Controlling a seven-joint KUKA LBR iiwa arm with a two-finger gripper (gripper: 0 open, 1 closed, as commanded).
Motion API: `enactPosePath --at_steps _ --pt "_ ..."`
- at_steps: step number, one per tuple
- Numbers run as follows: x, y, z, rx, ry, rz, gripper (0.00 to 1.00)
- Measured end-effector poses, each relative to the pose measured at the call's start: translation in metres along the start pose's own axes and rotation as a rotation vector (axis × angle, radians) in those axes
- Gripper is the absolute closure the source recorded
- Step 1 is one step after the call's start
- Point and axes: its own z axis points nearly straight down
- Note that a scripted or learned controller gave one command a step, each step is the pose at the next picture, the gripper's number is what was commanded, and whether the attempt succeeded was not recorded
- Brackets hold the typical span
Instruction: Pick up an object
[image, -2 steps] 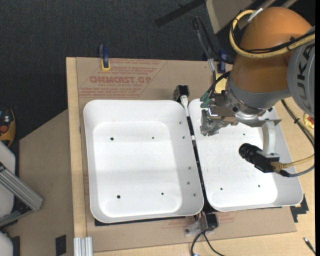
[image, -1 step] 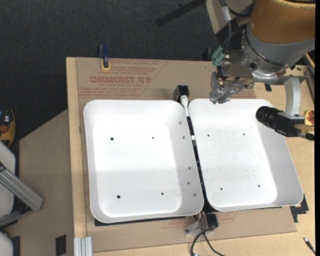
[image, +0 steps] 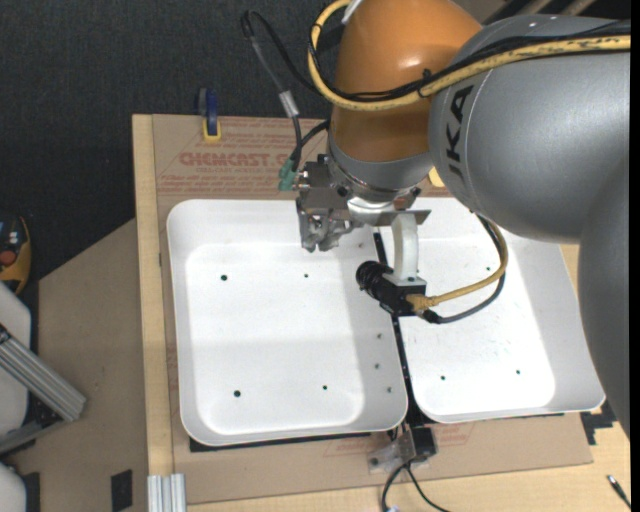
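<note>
The grey arm is reaching in from the right, its orange band bulging large at the top of the view, and the gripper is hanging over the far right part of the bin on the view's left, close to that bin's back rim. Whether the gripper is set wide or narrow, I cannot tell from this angle, since the wrist is hiding too much of it. Where the object to be picked is lying relative to the gripper, I cannot tell either; the wrist is covering the bin floor right beneath it. A black and yellow cable is looping from the wrist out over the other bin. Now the writing: red letters reading "CHEMCAST" are showing on the brown board behind the bins, with smaller red lines beneath that are too fine to read. A blue clamp is gripping that board's far edge. Part of a dark logo is showing on the arm's shell, cut off.
</note>
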Motion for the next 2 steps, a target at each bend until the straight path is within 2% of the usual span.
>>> enactPosePath --at_steps 1,2 --pt "0.065 0.034 0.033 -0.011 0.001 0.003 1.0" --pt "0.03 0.052 -0.042 -0.021 0.001 0.013 1.0"
